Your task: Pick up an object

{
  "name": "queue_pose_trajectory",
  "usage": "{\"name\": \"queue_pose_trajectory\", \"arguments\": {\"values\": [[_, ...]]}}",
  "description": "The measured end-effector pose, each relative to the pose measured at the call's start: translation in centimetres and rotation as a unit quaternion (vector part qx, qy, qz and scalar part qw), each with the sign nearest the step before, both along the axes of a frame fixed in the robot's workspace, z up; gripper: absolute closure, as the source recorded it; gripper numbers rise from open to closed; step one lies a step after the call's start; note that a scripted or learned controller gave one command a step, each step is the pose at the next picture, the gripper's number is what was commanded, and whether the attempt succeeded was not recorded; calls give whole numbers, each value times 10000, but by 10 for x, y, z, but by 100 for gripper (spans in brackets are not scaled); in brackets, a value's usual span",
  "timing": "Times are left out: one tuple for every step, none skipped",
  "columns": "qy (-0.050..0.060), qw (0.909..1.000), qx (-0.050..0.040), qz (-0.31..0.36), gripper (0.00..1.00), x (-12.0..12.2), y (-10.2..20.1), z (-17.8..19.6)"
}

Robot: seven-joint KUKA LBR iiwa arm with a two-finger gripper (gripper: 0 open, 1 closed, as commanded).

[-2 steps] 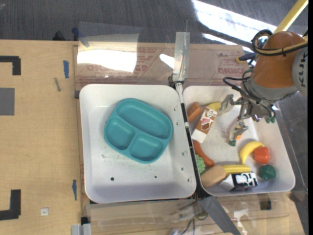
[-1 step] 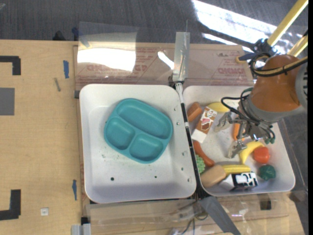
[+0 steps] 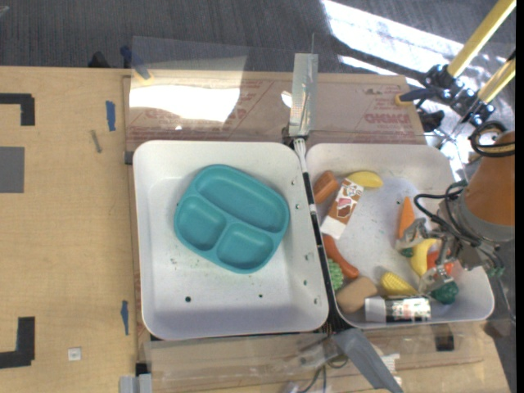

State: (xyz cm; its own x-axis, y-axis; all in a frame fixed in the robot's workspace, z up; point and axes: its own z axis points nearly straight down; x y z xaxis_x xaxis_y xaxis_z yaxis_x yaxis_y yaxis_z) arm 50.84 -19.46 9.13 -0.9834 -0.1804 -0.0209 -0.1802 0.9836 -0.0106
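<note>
My gripper (image 3: 432, 256) is low in the right bin (image 3: 385, 158), near its right wall, under the grey wrist and orange band (image 3: 497, 191). It sits right over a small yellow piece (image 3: 421, 258), with an orange carrot-like piece (image 3: 406, 216) just to the upper left and a green piece (image 3: 446, 292) just below. A yellow corn piece (image 3: 397, 283) and a lying white bottle (image 3: 399, 308) are close by at the bin's front. The metal parts hide how the jaws stand.
Further left in the right bin lie a tan lump (image 3: 354, 293), an orange stick (image 3: 340, 260), a brown-and-white packet (image 3: 345, 203), a yellow banana (image 3: 366, 179) and an orange piece (image 3: 323, 185). The left bin (image 3: 155, 293) holds a teal divided plate (image 3: 232, 218).
</note>
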Motion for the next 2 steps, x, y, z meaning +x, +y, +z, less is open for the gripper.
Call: {"name": "queue_pose_trajectory", "arguments": {"values": [[-55,10000,0,22,100,4,3,12],[30,9967,43,-813,100,30,53,108]]}}
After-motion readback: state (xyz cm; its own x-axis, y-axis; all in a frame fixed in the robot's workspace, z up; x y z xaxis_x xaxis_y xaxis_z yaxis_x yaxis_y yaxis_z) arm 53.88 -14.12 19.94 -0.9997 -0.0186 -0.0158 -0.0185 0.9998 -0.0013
